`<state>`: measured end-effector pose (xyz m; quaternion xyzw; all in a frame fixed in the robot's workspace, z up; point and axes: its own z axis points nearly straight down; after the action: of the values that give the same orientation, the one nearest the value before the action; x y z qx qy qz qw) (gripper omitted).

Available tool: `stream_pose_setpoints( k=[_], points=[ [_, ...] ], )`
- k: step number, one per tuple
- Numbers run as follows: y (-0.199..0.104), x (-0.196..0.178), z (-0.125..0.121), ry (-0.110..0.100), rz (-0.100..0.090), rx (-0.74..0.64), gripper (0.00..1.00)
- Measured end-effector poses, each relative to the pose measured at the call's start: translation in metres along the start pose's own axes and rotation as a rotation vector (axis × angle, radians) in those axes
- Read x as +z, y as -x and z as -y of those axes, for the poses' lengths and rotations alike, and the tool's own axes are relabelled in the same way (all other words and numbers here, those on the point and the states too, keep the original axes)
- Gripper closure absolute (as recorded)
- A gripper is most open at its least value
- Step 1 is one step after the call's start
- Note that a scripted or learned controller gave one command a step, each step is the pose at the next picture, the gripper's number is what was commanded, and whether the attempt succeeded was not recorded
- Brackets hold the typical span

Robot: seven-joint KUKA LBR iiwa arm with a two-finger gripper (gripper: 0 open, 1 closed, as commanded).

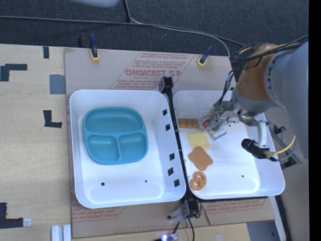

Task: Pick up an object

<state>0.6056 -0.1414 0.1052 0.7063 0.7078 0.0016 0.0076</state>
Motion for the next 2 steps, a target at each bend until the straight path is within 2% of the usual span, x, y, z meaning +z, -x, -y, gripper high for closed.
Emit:
stream_pose_setpoints(
  k=[1, 2],
  points=[
    [-0.003, -0.043, 0.0, -0.011, -0.009, 0.0, 1.0],
    [0.003, -0.099, 0.007, -0.01, -0.007, 0.002, 1.0]
  ],
)
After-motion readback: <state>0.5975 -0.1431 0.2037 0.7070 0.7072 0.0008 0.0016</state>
